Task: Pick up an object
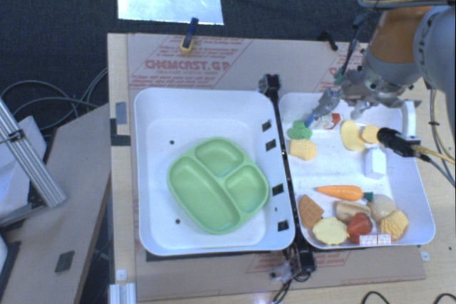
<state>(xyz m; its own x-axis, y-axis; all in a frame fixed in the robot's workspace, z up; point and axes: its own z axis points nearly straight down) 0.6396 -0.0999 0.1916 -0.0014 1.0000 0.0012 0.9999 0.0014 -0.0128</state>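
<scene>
We find the gripper (335, 105) low over the far end of the right bin (417, 190), its fingers spread apart with nothing between them. One finger reaches toward a small green toy vegetable (300, 129) near the bin's left wall; the other hangs above a small red-and-white piece (329, 120). The grey arm (420, 32), with its orange band, enters from the right above this bin.

Just below the green piece we record a yellow corn-like toy (303, 149). To the right of the gripper lies a yellow rounded piece (352, 135), and beside it a white block (375, 162). Nearer the camera an orange toy carrot (340, 191) lies across the bin floor. At the near end a cluster sits packed together: a tan cracker-like piece (310, 211), a yellow ridged piece (330, 231), a red piece (360, 223) and a beige rounded one (382, 206).

The left bin (164, 224) holds a green divided plate (217, 184) lying flat near its centre.
</scene>
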